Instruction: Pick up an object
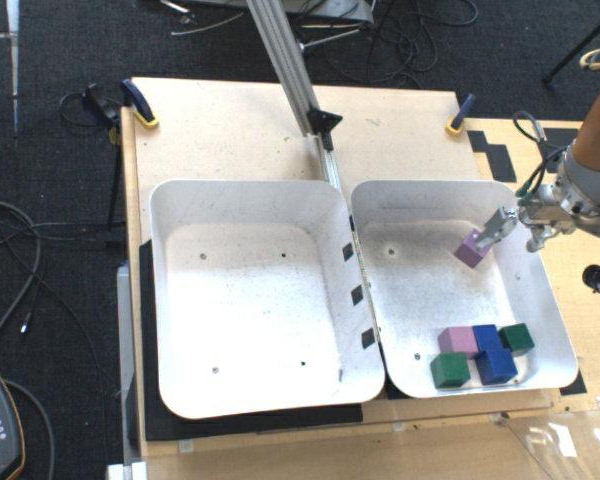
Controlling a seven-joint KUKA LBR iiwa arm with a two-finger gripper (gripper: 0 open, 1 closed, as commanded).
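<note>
No brand, label or lettering is showing clearly enough to read anywhere on the bench. The gripper (485,240) is reaching in from the right over the right bin (420,203), and a purple block (470,251) is sitting between its fingertips, tilted and looking lifted off the bin floor, so the fingers are pinching it. In that bin's near right corner, well apart from the gripper, a pink block (457,340), a blue block (494,356), a green block (450,370) and a dark green block (517,338) are huddling together. The left bin (180,203) is lying beside it. A slanted metal rail (280,48) is running from the far side towards the bins' shared edge.
</note>
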